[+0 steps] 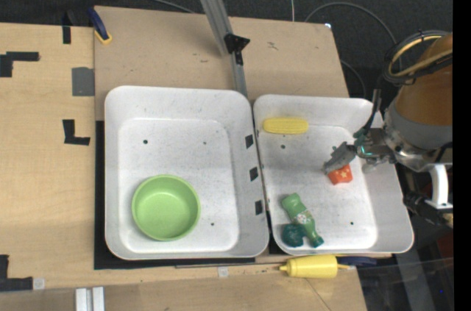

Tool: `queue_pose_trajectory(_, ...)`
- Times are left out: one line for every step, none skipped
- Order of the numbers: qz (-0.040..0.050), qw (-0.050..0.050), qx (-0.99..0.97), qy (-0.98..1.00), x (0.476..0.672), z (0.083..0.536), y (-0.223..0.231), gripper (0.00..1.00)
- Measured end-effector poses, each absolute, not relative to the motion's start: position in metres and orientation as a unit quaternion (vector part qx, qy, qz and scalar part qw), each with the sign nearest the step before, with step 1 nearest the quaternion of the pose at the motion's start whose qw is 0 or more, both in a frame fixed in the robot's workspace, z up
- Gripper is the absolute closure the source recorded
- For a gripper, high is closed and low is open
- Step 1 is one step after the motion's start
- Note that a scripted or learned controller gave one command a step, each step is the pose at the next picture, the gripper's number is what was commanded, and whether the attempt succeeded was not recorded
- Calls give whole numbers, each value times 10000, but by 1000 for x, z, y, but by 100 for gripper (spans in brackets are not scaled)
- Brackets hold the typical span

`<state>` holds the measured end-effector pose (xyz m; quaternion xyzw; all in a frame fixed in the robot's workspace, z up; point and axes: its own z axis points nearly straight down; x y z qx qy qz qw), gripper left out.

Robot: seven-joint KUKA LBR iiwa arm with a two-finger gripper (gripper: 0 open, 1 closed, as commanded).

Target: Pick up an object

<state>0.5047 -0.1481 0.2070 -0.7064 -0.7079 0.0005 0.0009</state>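
Orange-red block, small and squarish, lies in the right bin toward its right side, directly at the tip of the gripper; it reads as a light, rigid toy piece, likely smooth plastic and a little slippery, best pinched across two opposite flat faces. Grey metal of the tool overlaps the block's top edge, and whether the fingers stand apart, together or clamped on it I cannot tell; nearby, well apart, lie a yellow corn cob and a green bottle.
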Motion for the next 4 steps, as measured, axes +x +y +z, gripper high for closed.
queue_pose_trajectory(4, 11, -7065, -7077, 505, 207, -148, 0)
queue_pose_trajectory(20, 24, -7065, -7077, 507, 162, -144, 0)
queue_pose_trajectory(26, 35, -7068, -7074, 505, 98, -144, 0)
queue_pose_trajectory(9, 3, -7068, -7074, 505, 89, -144, 0)
